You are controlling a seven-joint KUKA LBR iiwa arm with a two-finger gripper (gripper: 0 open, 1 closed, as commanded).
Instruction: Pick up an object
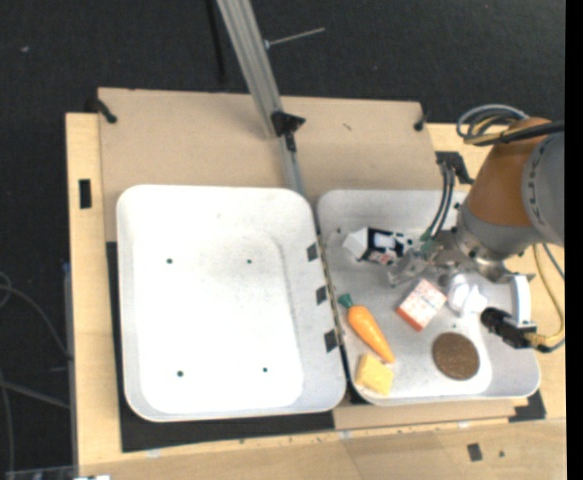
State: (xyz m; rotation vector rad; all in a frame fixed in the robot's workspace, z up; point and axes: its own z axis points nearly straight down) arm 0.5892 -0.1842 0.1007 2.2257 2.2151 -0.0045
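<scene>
Over the right bin (511, 380), my gripper (418, 264) hangs low at centre right of the frame; I cannot tell how its jaws stand. Just below it lies a small red-and-white box (421, 304), with an orange carrot (369, 332), a yellow block (375, 375) and a brown disc (455, 356) nearby.

grey arm (546, 193), orange band (496, 183), black cables (449, 193)
</scene>
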